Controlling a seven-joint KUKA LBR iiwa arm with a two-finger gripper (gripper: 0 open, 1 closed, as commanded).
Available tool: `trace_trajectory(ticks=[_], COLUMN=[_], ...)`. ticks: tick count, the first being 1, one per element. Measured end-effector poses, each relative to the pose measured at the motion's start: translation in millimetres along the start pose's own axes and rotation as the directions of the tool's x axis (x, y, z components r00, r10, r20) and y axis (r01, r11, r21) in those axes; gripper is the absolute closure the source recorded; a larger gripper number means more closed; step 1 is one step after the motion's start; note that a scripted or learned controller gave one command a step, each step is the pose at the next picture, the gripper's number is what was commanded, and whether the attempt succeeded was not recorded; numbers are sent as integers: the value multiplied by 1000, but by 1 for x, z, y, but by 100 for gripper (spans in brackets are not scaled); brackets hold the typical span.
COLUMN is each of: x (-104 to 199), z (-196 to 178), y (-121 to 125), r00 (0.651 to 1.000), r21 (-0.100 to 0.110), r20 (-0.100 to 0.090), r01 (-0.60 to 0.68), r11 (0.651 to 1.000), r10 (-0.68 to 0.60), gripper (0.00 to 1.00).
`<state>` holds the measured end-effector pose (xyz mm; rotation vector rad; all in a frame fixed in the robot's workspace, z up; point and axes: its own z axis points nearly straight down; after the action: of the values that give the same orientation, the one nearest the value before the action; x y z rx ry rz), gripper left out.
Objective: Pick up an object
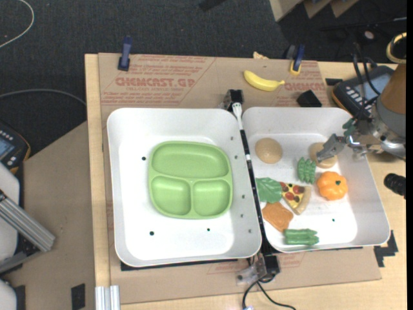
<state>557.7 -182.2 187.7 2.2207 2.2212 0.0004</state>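
Note:
The right bin point(361, 228) holds several toy foods. Among them are a tan bun point(268, 150), a green broccoli piece point(306, 170), an orange pumpkin point(332, 186) and a pizza slice point(295, 196). There are also a green leaf point(268, 189), an orange bread piece point(278, 216) and a green bean pod point(301, 237). My gripper point(330, 150) hangs low over the bin's far right part. It sits just above a second tan round piece point(317, 152) and partly covers it. Nothing is visibly held.
The left bin point(129, 231) holds a green divided plate point(190, 178). A yellow banana point(262, 81) lies on the bench behind the right bin, near a blue clamp point(296, 58). The arm point(390, 118) crosses the right bin's far right corner.

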Motion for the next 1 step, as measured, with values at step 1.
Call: trace_trajectory(ticks=[1], x=[58], z=[106], y=[-38], r00=[1000], r21=[4], r20=[-3], r01=[1], r11=[1000], r10=[-1], gripper=[0])
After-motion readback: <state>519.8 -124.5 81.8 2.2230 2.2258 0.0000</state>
